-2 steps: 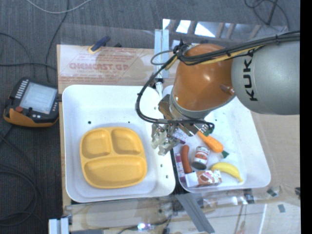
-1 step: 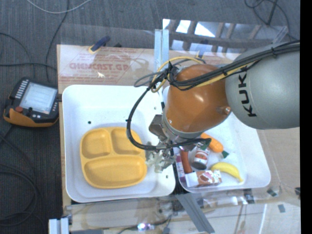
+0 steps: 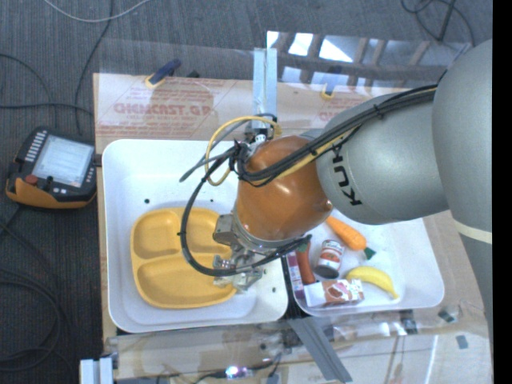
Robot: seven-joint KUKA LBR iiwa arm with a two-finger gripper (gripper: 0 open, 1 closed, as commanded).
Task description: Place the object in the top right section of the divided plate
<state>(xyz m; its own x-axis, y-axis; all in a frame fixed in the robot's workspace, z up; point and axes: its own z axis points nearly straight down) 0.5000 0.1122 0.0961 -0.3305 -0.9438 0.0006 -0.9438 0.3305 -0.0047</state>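
Dark grey carpet (image 3: 160,38) surrounds the desk (image 3: 160,110), with loose cables (image 3: 72,6) trailing across it. A pendant (image 3: 52,168) with a lit screen lies on the floor to the left of the desk, just beside the left bin.

Two white bins sit side by side. The left bin (image 3: 144,158) holds a yellow divided plate (image 3: 168,258) in its lower half. Raised ribs split the plate into sections; its right edge is hidden under the arm.

The right bin (image 3: 424,286) holds several items, grouped near its lower left:
- a carrot (image 3: 348,234), lying at a slant;
- a banana (image 3: 374,279), just below the carrot;
- a small can (image 3: 330,256) with a red label, upright;
- a flat carton (image 3: 340,292) with red print, near the bin's front wall;
- a thin red item (image 3: 307,269) at the bin's left wall, too hidden to identify.

The arm (image 3: 400,158) reaches in from the right. Its orange band (image 3: 280,190) covers the divide between the bins, with yellow and black cables (image 3: 216,166) looped off it. The pincer (image 3: 240,274) sits low over the plate's right edge, at the lower right section. Its spread cannot be judged, as the wrist blocks the view from above. Whether any object is between its tips cannot be told. No object is visible in the plate's sections that remain in view.
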